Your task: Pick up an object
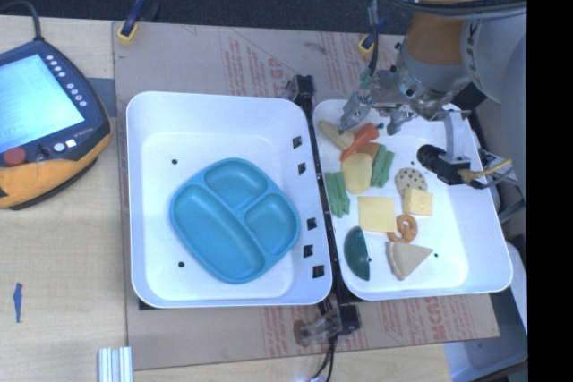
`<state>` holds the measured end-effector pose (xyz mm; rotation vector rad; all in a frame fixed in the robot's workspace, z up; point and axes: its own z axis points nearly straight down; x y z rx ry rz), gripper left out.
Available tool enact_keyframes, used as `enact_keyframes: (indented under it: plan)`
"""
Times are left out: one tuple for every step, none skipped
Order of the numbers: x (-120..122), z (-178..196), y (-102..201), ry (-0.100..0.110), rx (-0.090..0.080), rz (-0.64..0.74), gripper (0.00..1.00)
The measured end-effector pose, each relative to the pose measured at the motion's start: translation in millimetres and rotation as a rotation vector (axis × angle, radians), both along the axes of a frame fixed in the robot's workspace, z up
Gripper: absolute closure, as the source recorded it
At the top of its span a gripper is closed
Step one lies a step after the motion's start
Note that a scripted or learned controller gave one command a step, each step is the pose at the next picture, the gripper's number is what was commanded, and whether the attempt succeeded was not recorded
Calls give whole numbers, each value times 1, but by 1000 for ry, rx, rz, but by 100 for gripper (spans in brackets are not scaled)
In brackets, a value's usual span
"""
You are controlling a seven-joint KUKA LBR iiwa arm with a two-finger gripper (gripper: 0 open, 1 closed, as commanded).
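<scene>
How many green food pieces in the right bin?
3. A green bean by the bin's left wall, a second green bean right of the yellow piece, and a dark green piece near the front edge. More may be hidden under the gripper.

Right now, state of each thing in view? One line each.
gripper: low over the right bin's far end, above the carrot
carrot: lying in the bin, not lifted
blue divided plate: flat in the left bin
right bin: holds the toy food
teach pendant: screen lit
</scene>
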<state>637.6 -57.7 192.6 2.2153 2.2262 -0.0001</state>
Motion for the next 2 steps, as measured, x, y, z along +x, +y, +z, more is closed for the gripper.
enact_keyframes:
  plan:
    - [-79, -1, 15, 11, 1, -2, 0]
    - [-42, 0, 8, 0, 0, 1, 0]
